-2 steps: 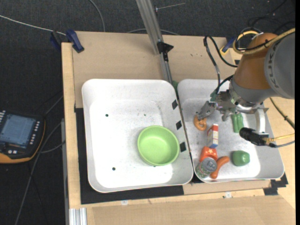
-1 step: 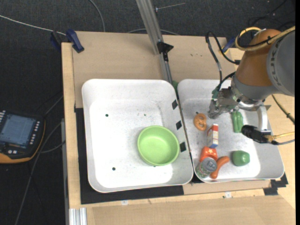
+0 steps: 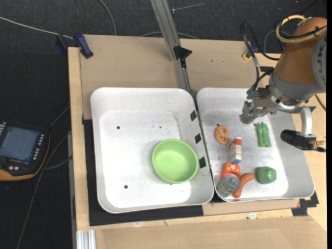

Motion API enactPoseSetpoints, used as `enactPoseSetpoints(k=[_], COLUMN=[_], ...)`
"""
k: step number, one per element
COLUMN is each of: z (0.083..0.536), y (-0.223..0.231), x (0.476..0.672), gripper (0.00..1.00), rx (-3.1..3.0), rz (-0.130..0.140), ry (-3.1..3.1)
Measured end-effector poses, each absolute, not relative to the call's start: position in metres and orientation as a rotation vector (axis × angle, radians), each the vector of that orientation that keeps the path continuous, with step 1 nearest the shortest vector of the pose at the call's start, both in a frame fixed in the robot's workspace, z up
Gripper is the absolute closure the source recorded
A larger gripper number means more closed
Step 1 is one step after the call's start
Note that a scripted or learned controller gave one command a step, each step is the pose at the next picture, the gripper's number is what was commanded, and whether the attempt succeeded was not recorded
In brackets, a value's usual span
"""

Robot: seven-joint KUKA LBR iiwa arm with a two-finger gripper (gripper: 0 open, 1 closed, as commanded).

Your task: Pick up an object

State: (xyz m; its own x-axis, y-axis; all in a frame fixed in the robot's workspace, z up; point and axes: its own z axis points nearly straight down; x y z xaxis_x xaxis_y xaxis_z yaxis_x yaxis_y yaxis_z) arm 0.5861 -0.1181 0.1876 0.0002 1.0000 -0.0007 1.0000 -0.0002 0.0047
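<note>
The right bin [image 3: 298,162] holds an orange pretzel-like toy [image 3: 221,134], a small red and white carton [image 3: 236,150], a green ridged piece [image 3: 263,135], a green pepper-like toy [image 3: 266,175], an orange carrot shape [image 3: 243,183] and a grey round can [image 3: 229,183]. My gripper [image 3: 253,115] hangs over the upper middle of this bin, just left of and above the green ridged piece. Nothing shows between its fingers.
The left bin [image 3: 111,139] holds a light green bowl [image 3: 175,161] near its right side. A metal pole [image 3: 168,27] slants across the bench from the top down to the gap between the bins. A pendant [image 3: 21,150] lies off the bench at left.
</note>
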Motion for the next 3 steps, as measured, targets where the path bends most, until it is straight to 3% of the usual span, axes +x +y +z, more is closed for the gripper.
enactPoseSetpoints(k=[1,3], z=[0.225,0.236], y=[-0.118,0.000], x=[0.587,0.560], gripper=[1.00,1.00], rx=[2.219,2.216], rz=[0.004,0.003], ry=[2.220,2.228])
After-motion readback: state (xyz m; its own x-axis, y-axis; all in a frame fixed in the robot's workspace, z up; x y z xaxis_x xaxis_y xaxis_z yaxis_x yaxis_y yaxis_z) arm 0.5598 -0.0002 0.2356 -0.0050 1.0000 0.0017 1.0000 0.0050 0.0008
